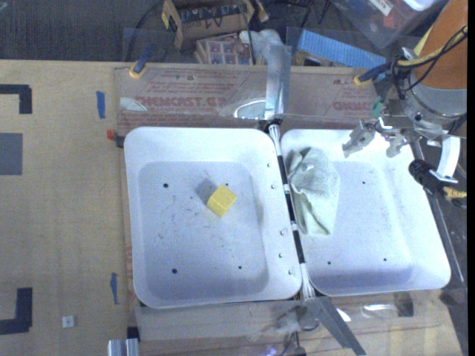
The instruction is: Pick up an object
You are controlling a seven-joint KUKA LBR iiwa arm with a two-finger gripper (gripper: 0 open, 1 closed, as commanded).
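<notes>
The gripper [375, 137] is hanging with its fingers spread and empty over the upper edge of the right bin [401, 273], the crumpled cloth [313, 188] lying just down-left of it, the yellow block [221, 200] sitting farther left in the left bin [148, 273].

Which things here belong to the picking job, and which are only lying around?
For the job:
- yellow block in the left bin
- crumpled cloth in the right bin
- gripper over the right bin's far edge

Lying about:
- cardboard box beyond the bench
- blue tape on the bench
</notes>
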